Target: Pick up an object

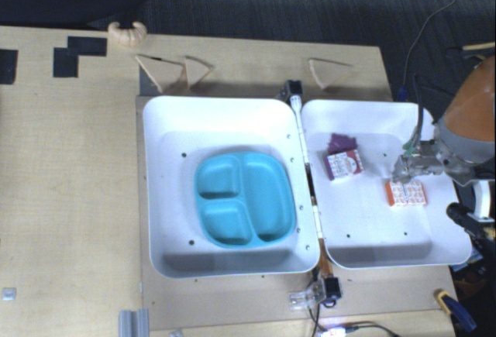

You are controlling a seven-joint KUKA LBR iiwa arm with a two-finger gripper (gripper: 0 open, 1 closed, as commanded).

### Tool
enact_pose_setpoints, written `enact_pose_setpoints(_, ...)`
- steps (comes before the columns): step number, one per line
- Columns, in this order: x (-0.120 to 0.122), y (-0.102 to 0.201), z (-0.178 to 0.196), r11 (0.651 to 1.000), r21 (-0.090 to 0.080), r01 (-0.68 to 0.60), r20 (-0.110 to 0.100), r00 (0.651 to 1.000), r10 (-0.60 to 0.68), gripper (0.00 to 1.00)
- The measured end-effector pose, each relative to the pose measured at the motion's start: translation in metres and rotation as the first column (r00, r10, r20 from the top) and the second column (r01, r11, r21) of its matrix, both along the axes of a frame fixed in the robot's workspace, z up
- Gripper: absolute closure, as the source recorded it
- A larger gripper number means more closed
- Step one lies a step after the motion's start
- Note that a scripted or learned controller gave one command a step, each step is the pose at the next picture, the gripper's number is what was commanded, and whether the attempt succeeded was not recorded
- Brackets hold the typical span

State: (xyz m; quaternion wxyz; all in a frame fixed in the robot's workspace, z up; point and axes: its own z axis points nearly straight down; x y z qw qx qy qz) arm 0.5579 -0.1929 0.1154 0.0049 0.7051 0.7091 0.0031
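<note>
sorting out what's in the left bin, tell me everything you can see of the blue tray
The blue tray is a turquoise, smooth, plastic-looking dish with rounded corners and three compartments: one long one along its right side and two smaller ones stacked on its left. It lies flat and right way up, turned slightly askew, on the floor of the left bin, roughly centred and a little toward the near wall. Nothing lies in its compartments, and it touches only the bin floor.

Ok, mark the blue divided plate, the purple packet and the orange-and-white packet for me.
blue divided plate (245,197): camera view, on the ridge between its compartments.
purple packet (342,156): camera view, middle of its top face.
orange-and-white packet (408,194): camera view, middle of its patterned face.
</note>
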Motion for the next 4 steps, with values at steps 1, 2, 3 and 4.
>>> enact_pose_setpoints(1,0.0,0.0,0.0,1.0,0.0,0.0,0.0,1.0,0.0,0.0)
enact_pose_setpoints(2,0.001,0.001,0.011,1.0,0.0,-0.003,0.004,1.0,0.003,1.0)
enact_pose_setpoints(3,0.095,-0.012,-0.029,1.0,0.001,-0.001,-0.006,1.0,0.001,1.0)
enact_pose_setpoints(4,0.094,-0.011,-0.03,1.0,0.003,-0.001,-0.008,1.0,0.001,0.0)
